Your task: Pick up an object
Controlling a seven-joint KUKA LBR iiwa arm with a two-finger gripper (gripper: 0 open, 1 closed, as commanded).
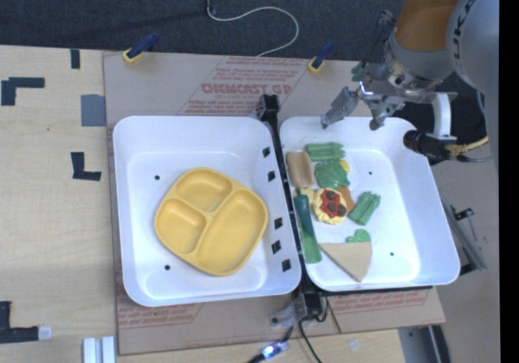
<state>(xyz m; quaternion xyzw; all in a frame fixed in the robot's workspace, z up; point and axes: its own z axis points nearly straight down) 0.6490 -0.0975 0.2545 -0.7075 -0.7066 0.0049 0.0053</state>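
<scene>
nearest the lens, at the lower middle of the frame, lay a tan wedge-shaped toy slice (350,258) at the near end of the right white bin (422,215). beside it ran a long dark green stick-shaped toy (307,229), close to the bin's left wall. above these sat a heap of toy food: a round yellow piece with red topping (332,204), a ridged green piece (364,207), a leafy green piece (332,172) and a tan bun-like piece (299,167). left white bin (130,191) held a yellow three-compartment plastic plate (212,219). two-finger gripper (356,113) hung over the right bin's far rim, upper right of frame, fingers (335,113) spread apart, pinching nothing, apart from the heap.
</scene>
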